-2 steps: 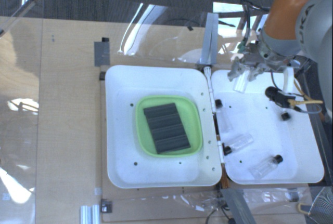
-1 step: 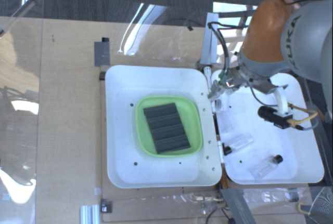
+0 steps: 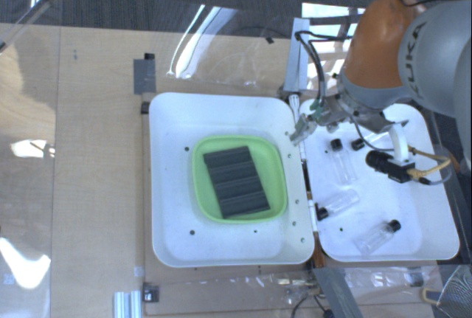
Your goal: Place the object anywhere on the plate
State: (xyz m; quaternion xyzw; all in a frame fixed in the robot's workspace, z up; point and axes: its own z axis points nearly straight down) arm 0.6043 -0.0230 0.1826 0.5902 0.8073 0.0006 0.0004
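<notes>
A dark grey ribbed block [image 3: 235, 181] was seen lying flat on the green plate [image 3: 276, 187], roughly centred, its long side running at a slight slant. The plate was set in the middle of the left white bin [image 3: 166, 184]. In the right white bin [image 3: 428, 228] several clear vials with black caps were scattered: one [image 3: 340, 160] near the bin's upper left, one [image 3: 336, 203] by the shared edge and one [image 3: 377, 236] toward the near edge, all well apart from the plate. The arm [image 3: 413, 51] was extended from the right above the right bin, its orange band [image 3: 376, 36] turned toward the camera and its wrist bent downward toward the divide between the bins. The claw [image 3: 300, 130] was held above that divide, beside the plate; whether it was apart or together could not be told. The bins were carried by a pale wooden tabletop [image 3: 74, 161].
</notes>
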